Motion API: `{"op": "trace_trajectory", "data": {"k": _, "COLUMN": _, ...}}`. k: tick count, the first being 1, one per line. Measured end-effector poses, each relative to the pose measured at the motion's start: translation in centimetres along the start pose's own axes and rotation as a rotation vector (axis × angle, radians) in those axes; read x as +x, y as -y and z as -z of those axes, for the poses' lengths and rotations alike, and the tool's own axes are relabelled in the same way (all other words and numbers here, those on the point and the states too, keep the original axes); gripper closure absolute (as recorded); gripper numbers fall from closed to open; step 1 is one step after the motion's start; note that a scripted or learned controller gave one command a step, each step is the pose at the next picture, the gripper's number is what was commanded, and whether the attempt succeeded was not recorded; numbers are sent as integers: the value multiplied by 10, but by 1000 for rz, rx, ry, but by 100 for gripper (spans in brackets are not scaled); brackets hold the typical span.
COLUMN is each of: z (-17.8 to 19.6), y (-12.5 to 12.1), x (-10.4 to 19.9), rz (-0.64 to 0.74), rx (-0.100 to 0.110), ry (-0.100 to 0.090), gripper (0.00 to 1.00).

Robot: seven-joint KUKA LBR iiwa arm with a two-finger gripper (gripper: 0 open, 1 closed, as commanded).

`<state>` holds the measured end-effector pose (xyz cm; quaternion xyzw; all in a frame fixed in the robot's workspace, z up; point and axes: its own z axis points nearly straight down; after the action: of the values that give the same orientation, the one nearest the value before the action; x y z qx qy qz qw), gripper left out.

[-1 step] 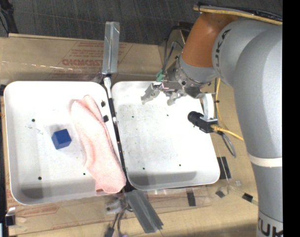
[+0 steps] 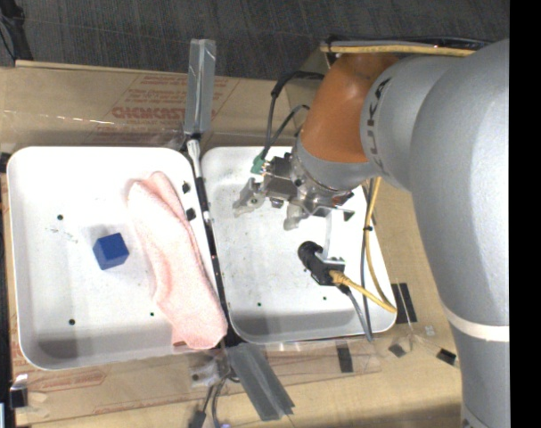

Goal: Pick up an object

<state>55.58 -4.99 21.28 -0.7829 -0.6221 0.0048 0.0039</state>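
Arm: the grey arm (image 2: 448, 176) with its orange band (image 2: 341, 105) filled the right side of the frame and reached left over the right bin.
Gripper: the gripper (image 2: 268, 205) hung over the upper middle of the right bin (image 2: 252, 319), its metal fingers (image 2: 245, 199) pointing left and down toward the bin floor; they stood apart, released, with nothing between them.
Blue block: a small blue block (image 2: 110, 250) lay on the floor of the left bin (image 2: 38, 346), left of centre, well apart from the gripper.
Pink cloth: a pink cloth (image 2: 176, 261) lay crumpled along the right side of the left bin, running from its upper middle to its lower right corner, its edge against the divider between the bins.
Cables: a black plug (image 2: 316, 264) with a yellow cable (image 2: 368, 294) hung by the right wall of the right bin.
Bench: brown cardboard (image 2: 92, 96) showed behind the bins at the top left of the frame.
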Motion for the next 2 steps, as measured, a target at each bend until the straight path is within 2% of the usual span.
{"op": "trace_trajectory", "data": {"k": 1, "z": 19, "y": -15, "x": -75, "rz": 5, "rx": -3, "ry": -1, "gripper": 0}}
{"op": "trace_trajectory", "data": {"k": 2, "z": 94, "y": -55, "x": -143, "rz": 110, "rx": -5, "ry": -1, "gripper": 0}}
